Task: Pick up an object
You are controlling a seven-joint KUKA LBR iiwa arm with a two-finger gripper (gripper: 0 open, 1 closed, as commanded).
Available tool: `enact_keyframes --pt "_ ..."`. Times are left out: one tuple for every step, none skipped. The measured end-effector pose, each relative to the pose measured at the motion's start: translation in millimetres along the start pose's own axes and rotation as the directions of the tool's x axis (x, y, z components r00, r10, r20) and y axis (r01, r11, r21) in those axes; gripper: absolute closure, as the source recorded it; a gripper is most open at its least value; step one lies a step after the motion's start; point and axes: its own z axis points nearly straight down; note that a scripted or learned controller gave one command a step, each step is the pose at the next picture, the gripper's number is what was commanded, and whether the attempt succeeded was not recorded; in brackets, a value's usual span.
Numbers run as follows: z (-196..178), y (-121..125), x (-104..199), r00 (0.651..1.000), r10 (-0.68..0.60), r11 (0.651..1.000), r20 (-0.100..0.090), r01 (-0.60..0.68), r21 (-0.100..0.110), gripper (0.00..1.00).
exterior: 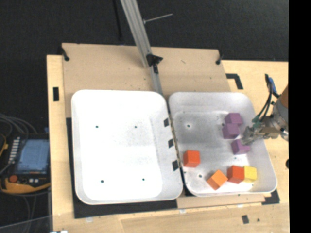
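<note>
The small purple block (240, 146) lies near the right edge of the right bin (209, 101), just under and slightly toward the bin's left of our gripper (252, 134). We judge this the relation the next move turns on: the block sits almost touching the gripper's tip, a little nearer the bin's front edge. We cannot tell how the gripper is set, since it is too blurred there. Two stacked purple blocks (232, 125) sit just beside it, toward the back edge.
</note>
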Motion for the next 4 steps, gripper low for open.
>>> enact_keyframes --pt "-13 1 -1 1.0 -0.002 1.0 -0.002 0.002 0.004 1.0" --pt "-21 0 49 1.0 -0.001 1.0 -0.004 0.001 0.006 1.0" --pt "-30 2 102 1.0 -0.004 1.0 -0.006 0.004 0.006 1.0" --pt "-20 12 159 1.0 -0.003 1.0 -0.005 0.003 0.011 1.0"
